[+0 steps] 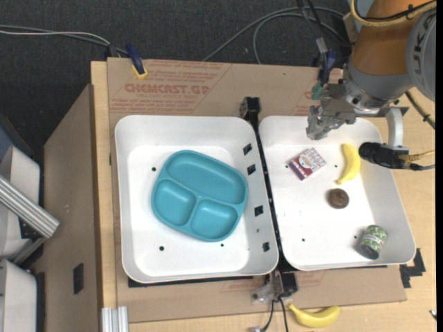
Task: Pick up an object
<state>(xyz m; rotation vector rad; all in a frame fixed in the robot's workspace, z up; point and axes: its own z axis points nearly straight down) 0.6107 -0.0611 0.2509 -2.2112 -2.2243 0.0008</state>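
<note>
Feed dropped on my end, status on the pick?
Gripper above right bin's far edge, nothing visibly held. Snack packet just below it, banana beside. Nothing in the way.

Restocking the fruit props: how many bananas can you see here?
2. One banana lies in the right bin, near its far right side. A second banana sits outside the bins on the bench's near edge, partly cut off by the frame.

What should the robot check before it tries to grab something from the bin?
1. Pincer above the right bin: ok.
2. Pincer holds nothing: cannot tell.
3. Packet sits close below the pincer: ok.
4. Packet stands apart from the banana: ok.
5. Brown disc and can lie away from the packet: ok.
6. Pincer centred over the packet: not ok, it hangs nearer the bin's far edge.
</note>
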